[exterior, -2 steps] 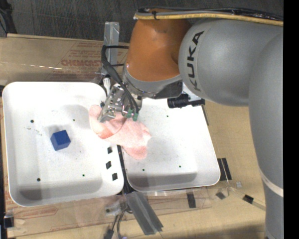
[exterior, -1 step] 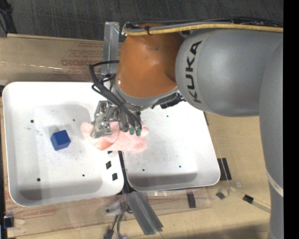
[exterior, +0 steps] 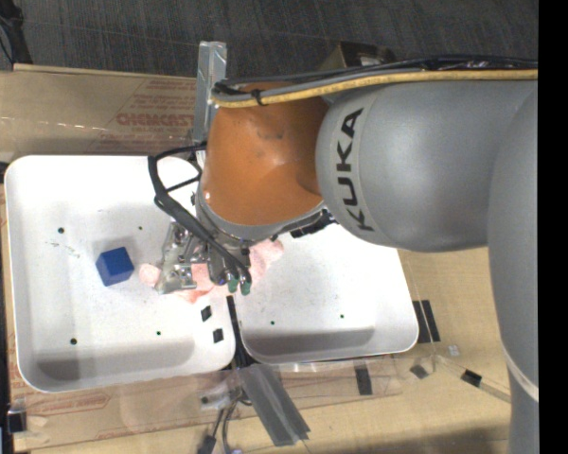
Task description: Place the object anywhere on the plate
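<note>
Your arm point(exterior: 407, 168) reaches in from the right and hangs low over the inner edge of the left bin point(exterior: 38, 253), and its gripper point(exterior: 204, 268) sits just above something pink point(exterior: 199, 282) lying on the bin floor. That pink thing looks like the plate, though the wrist covers most of it and you cannot be sure of its outline. Whether the gripper is released, clenched or grasping anything cannot be told from here; the metal parts and cables blur together under the orange band point(exterior: 260, 168).

The blue cube point(exterior: 115, 265) lies on the white floor a short way to the gripper's left, apart from it and from the pink patch. Judging by that, the object is not yet on the plate, so the step in hand looks like the pick-up. Your next move would call for shifting left over the cube and coming down squarely on it.

Open room is good left of the tool: bare floor around the cube. Close to the tool's right runs the wall shared with the right bin point(exterior: 360, 301), so keep sideways moves there small.
</note>
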Controlling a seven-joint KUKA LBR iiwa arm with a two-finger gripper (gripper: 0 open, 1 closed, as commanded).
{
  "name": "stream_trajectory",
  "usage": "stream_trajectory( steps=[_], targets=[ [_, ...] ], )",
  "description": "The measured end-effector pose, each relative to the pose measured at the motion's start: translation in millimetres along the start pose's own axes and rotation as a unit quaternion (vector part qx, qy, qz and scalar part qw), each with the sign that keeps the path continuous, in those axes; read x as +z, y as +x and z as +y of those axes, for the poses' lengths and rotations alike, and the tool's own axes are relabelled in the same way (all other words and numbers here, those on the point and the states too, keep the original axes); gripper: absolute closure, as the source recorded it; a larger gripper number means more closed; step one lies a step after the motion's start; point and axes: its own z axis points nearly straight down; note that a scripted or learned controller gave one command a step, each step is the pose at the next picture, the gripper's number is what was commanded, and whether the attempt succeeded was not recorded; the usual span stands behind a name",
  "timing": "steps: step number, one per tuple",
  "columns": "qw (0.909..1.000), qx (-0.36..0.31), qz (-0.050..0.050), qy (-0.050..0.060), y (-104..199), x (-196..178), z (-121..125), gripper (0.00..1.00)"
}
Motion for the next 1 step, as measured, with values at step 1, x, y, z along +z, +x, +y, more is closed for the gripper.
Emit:
stream_trajectory(
  steps=[1],
  targets=[
    [1.0000, 0.000, 0.000, 0.000, 0.0, 0.0, -0.1, 0.00]
  ],
)
